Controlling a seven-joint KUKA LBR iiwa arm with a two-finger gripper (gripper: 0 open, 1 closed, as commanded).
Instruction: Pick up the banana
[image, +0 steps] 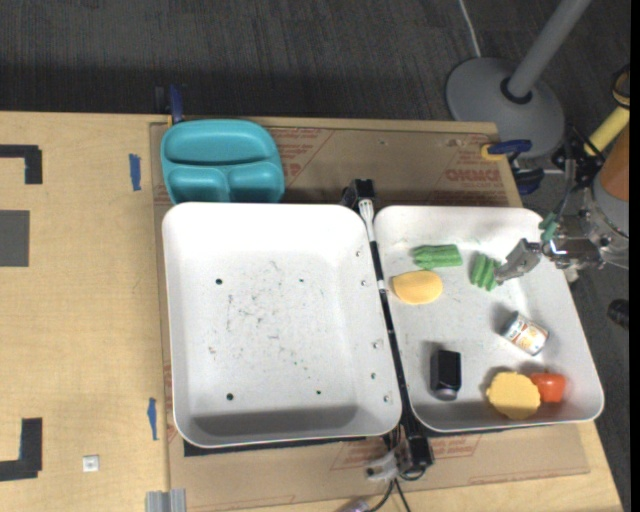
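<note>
Both of my bins are white: the left bin (270, 320) is speckled with faint dark scuffs, the right bin (570, 330) is plain. In the right one I see two green pieces (437, 256) (484, 271) toward twelve o'clock, a yellow lump (417, 288) at nine, a black block (446, 370), a white-and-orange little bottle (524, 334), and a yellow piece (514, 394) touching a red one (549, 386) at five. A teal tray (222, 160) sits on my tan cardboard bench (80, 300), which carries blue tape marks (135, 171). My gripper (522, 260) is grey metal.
</note>
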